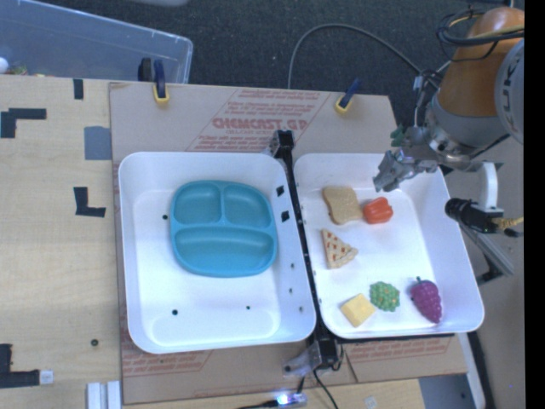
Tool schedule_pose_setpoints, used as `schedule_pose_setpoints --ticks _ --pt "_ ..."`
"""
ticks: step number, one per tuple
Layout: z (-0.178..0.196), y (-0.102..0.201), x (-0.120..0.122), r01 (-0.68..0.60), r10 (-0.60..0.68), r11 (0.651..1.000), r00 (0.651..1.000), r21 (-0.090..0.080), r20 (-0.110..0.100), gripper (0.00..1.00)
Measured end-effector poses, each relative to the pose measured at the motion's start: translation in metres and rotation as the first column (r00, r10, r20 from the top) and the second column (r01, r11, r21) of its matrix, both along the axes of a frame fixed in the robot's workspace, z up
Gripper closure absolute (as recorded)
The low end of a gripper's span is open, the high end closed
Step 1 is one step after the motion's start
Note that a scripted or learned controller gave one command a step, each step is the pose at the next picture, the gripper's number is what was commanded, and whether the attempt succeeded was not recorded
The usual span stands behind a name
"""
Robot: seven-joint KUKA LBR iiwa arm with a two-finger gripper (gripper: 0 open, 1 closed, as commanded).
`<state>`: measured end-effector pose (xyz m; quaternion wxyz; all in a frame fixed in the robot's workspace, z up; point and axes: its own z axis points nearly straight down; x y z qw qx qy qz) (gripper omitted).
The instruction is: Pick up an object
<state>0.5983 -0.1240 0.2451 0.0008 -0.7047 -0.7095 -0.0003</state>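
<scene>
Fingers on the gripper (387, 180), open or closed I cannot tell, hang just above the red tomato (378, 210) in the right bin (443, 254), a toy probably light, hard and slippery, best pinched across its middle.
</scene>
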Motion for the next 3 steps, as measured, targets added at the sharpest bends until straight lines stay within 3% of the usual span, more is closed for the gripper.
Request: schedule_pose_setpoints --ticks 3 --pt "-0.01 0.178 0.0 0.0 0.0 1.0 1.0 0.0 -0.002 1.0"
